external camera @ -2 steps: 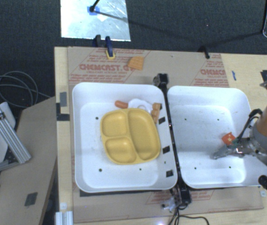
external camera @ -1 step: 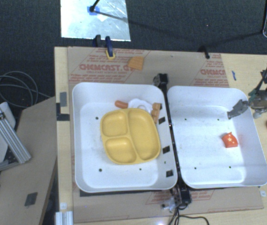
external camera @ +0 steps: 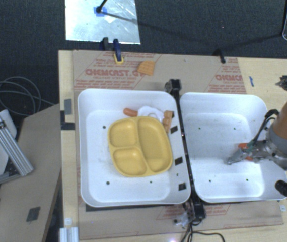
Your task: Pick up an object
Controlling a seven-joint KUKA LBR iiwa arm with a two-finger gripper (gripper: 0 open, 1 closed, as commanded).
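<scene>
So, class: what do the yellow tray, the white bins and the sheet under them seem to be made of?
Yellow tray: probably moulded plastic; even colour, soft sheen, rounded compartments.
White bins: likely smooth plastic, though coated metal is possible; uniform white, rounded corners.
Sheet: looks like brown paper or card, matt, printed with red lettering.

A shiny metal sheet [external camera: 102, 13] lies on the dark floor beyond the bench [external camera: 194, 67]. Grey cables [external camera: 13, 96] coil left of the bench, above an aluminium rail [external camera: 5, 135].
</scene>
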